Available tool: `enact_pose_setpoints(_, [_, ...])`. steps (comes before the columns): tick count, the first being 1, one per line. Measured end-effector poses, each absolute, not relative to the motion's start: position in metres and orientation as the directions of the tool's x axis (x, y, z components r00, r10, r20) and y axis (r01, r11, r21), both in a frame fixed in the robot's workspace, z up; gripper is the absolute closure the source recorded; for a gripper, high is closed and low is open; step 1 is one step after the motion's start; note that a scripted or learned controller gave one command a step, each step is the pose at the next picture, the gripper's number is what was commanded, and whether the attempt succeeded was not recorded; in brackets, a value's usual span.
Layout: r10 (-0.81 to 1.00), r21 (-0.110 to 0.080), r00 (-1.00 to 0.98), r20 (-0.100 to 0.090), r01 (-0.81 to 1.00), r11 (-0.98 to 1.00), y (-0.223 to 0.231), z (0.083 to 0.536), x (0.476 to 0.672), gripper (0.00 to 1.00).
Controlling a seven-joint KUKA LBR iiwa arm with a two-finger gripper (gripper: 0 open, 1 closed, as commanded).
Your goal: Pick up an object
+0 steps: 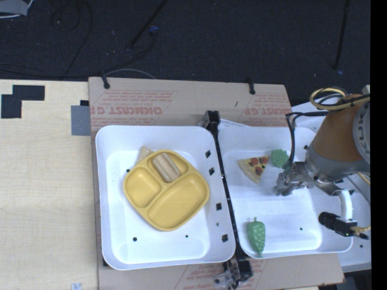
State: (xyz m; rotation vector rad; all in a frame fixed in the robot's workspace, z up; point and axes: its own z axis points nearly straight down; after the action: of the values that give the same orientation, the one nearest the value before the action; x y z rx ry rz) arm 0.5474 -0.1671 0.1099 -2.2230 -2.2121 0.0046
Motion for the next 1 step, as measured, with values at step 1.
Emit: enact_pose_setpoints(1, [1.0, 0.001, -0.001, 0.0, 1.0, 0.001, -0.1707, 0.1544, 0.5536, 1.0])
